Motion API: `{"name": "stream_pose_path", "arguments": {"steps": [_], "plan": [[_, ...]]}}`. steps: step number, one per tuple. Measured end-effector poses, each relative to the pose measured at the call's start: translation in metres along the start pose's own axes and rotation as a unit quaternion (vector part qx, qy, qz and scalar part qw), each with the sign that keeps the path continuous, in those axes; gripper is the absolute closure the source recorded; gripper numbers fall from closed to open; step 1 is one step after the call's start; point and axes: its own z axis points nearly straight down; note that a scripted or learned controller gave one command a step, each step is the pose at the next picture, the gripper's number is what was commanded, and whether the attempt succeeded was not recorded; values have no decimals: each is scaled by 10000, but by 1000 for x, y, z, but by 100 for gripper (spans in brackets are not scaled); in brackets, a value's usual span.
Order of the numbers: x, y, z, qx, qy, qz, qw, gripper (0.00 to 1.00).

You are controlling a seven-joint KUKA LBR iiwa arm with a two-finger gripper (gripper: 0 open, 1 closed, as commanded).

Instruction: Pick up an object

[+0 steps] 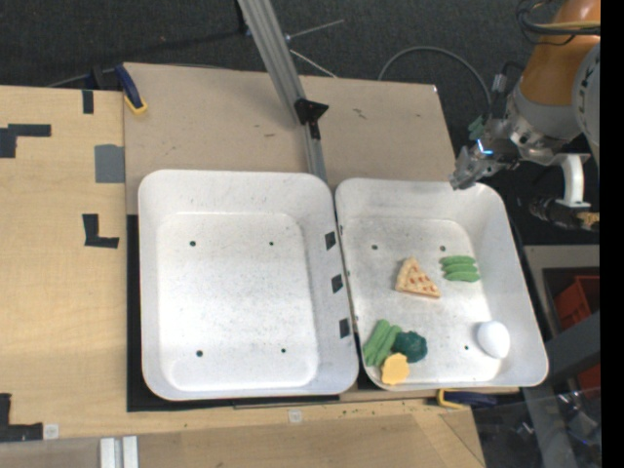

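Observation:
The right bin [390, 203] holds several small toy foods. A tan waffle wedge [416, 279] lies near its middle, with a green pea pod [459, 268] just to its right. Along the front lie a green bean bunch [379, 339], a dark green broccoli piece [411, 345], a yellow piece [394, 369] and a white egg [492, 339]. My gripper [468, 172] hangs over the bin's back right corner, well away from all of them. Nothing shows between its fingers.
The left bin [234, 203] sits beside the right one, joined by black clips along the shared edge. A slanted metal pole [278, 61] stands behind the bins. The arm's orange band [561, 52] is at the upper right.

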Motion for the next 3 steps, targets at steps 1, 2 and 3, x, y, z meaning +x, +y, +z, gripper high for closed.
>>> {"name": "stream_pose_path", "arguments": {"steps": [1, 2, 3], "plan": [[64, -9, -1, 33, 16, -24, 10000, 100], [122, -15, 6, 42, 16, -25, 10000, 100], [177, -30, -5, 36, 20, -26, 10000, 100]]}}
